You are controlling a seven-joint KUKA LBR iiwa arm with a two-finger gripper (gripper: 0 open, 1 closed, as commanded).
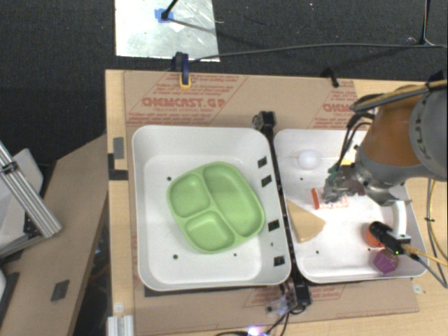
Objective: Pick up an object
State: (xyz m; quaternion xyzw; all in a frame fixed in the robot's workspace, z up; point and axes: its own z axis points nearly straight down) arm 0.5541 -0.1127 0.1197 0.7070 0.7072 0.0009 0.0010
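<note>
So the gripper (336, 190) is down low inside the right bin (329, 268), hanging off the grey arm with the orange band (392, 140) that comes in from the right. Honestly can't tell how it's set, the tip is a dark blurry clump and whatever is under it is a mess of pixels.

The closest candidate is a small orange-red piece (316, 200) sitting just beside the gripper on its left, looks short and standing a bit on end. Just below-left of that is the tan wedge (305, 223), flat, matte, triangular like a slice of something, its point aimed toward the divider between the 2 bins. A white ball (308, 159), smooth and round, sits up and left of the gripper, near the back wall. Further off toward the front right corner there's an orange thing (371, 234) and a purple block (384, 262), partly tangled visually with a black part of the rig.

The left bin (150, 208) holds a green 3-compartment plate (215, 206), glossy plastic, well apart from the action.

My guess: the little orange-red piece is the target, only a short nudge left needed.
</note>
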